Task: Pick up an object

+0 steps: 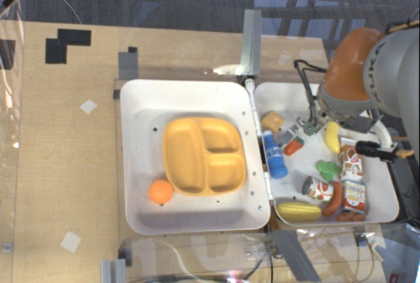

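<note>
While the arm (377, 65) reaches in from the upper right of the frame, its end effector (307, 125) sits low in the right bin (392, 209); whether it is open or closed cannot be told. Just left of it lie a tan block (272, 121), a red piece (293, 146) and a blue bottle (275, 160). A banana (332, 137) lies just right. In the left bin (138, 144) rest a yellow tray (203, 155) and an orange ball (160, 192).

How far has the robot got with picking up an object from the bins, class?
Done: the arm has reached over the right bin. In hand: nothing visibly lifted; the banana, blue bottle and corn cob lie in the bin. Left: grasp one item and raise it.
</note>
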### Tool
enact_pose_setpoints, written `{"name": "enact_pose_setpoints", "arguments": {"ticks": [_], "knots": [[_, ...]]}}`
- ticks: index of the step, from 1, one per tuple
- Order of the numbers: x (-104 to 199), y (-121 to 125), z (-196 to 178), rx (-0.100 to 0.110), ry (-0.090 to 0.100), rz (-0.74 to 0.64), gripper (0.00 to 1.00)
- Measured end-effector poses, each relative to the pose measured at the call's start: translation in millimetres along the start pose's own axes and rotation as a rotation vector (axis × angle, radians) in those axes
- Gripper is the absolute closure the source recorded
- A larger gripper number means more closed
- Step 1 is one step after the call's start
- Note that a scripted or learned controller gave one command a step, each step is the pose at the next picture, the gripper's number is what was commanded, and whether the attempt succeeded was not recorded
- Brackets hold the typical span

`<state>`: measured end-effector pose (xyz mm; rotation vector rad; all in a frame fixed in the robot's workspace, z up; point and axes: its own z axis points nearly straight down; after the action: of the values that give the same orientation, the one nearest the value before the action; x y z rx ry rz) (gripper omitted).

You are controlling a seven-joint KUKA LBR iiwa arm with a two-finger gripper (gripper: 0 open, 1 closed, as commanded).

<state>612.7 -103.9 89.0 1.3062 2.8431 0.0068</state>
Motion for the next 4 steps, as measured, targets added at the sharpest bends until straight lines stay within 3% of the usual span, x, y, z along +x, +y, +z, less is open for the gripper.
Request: {"name": "enact_pose_setpoints", "arguments": {"ticks": [1,2,3,4], "knots": [[-1.6,3.9,-14.9,-0.008,-0.009,-0.010,1.00],[-1.1,3.7,-14.0,-0.007,-0.008,-0.010,0.00],[-49.9,-88.8,-81.4,0.004,-0.004,-0.088,0.00],[-45.7,-84.3,-78.2,0.004,0.003,-0.096,0.00]]}}
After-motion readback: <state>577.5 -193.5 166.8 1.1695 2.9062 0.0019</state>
